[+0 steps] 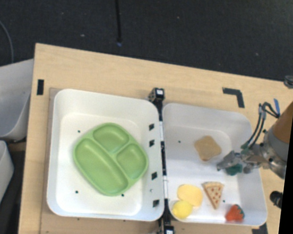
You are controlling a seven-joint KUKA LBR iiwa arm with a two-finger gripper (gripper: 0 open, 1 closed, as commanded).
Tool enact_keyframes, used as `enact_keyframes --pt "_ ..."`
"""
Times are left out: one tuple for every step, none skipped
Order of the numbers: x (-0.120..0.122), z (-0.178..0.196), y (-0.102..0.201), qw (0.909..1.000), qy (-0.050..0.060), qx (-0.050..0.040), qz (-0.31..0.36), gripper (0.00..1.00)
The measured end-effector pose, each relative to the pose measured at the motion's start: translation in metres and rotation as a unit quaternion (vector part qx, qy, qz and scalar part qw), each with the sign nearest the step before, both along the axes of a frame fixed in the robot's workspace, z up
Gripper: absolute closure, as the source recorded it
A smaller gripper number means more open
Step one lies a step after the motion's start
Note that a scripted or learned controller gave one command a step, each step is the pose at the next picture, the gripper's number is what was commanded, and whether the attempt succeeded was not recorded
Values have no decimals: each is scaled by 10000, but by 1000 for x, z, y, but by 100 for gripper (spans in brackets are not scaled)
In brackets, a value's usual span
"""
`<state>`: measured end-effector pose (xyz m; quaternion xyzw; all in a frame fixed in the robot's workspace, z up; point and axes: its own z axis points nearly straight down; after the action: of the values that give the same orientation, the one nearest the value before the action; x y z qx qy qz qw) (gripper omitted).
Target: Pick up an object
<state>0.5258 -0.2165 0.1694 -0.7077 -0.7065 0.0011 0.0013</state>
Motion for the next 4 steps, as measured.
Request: enact_keyframes --pt "1 -63 -2 10000 5 -2 0 0" --pt "2 -49 -4 10000 -29 -14 -17 100" --pt "6 16 -6 10000 -56 -21 20 100" --pt "10 60 -7 10000 -52 -19 23 100"
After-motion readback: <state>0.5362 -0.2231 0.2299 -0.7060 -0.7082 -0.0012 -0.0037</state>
